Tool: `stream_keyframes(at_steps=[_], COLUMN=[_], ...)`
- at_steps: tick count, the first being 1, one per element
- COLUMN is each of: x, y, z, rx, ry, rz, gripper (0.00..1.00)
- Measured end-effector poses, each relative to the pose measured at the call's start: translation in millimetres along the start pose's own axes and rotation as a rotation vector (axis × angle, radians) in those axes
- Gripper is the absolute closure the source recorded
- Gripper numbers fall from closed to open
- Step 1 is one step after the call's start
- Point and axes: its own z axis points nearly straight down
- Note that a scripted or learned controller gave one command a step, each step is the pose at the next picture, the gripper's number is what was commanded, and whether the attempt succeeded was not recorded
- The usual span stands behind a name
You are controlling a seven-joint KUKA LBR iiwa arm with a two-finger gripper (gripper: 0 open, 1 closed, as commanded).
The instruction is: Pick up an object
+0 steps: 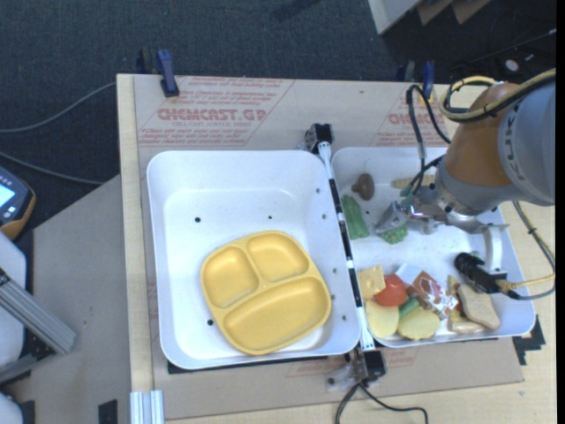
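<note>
My gripper [403,216] hangs low in the right bin [521,325], near its middle, reaching in from the right under the orange-banded wrist [475,148]. A small green piece [394,233] lies right beneath the gripper's tip; I cannot tell whether they touch. A long green toy vegetable [355,217] lies to its left along the bin wall. A brown lump [363,185] sits further back. At the front of the bin lies a heap of toy food: a cheese wedge [371,281], a red tomato [391,293], yellow pieces [418,325] and a bread slice [478,308].
The left bin [177,184] holds a yellow divided plate [265,291] toward its front. A black clip [319,134] sits at the back where the two bins meet. A black cable plug [473,271] hangs by the arm over the right bin.
</note>
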Motion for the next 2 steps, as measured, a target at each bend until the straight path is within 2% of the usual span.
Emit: stream_keyframes(at_steps=[1, 2], x=[0.3, 60.0], y=[-2.7, 87.8], z=[-10.1, -106.5], rx=[0.004, -0.011], ry=[0.001, 0.003], rz=[0.002, -0.007], gripper=[1.0, 1.0])
